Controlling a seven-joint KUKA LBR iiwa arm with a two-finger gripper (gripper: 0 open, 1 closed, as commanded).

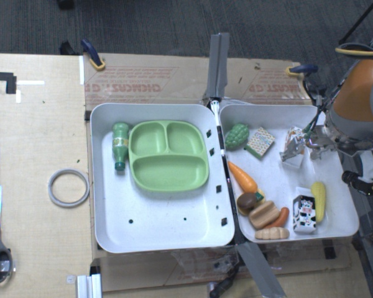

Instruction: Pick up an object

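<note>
**Crumpled wrapper under the end effector, no lift seen**

Crumpled wrapper (293,143) lies in the right bin (280,185), near its far right corner, apart from the patterned box (260,142) beside it. End effector (312,143) sits just right of the wrapper, touching or nearly so; whether it is apart or together I cannot tell. Carrot (243,177), hot dog (267,215), corn (319,201) and milk carton (304,214) lie nearer the front. Judgement: grasp not confirmed; lifting remains.

Arm (360,98) perhaps cropped at right edge
</note>
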